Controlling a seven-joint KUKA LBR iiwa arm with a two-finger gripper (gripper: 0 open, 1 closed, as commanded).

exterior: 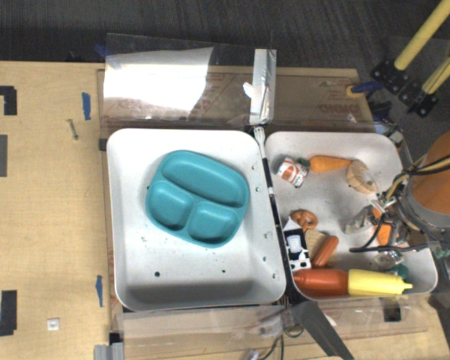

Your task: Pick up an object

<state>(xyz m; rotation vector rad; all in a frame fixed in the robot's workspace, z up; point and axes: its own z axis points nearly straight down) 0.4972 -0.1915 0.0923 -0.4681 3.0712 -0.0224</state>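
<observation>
The metal two-finger claw (380, 227) hangs low at the right bin's (337, 142) right edge — whether released or clenched cannot be told — with a yellow plastic squeeze bottle (378, 282) lying just below it, apparently untouched.

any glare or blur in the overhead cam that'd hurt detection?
Camera view: strong glare on the clear sheet behind the left bin; the teal tray is sharp and evenly lit; the claw area in the right bin is cluttered, small items soft; the arm's edge is blurred.
</observation>
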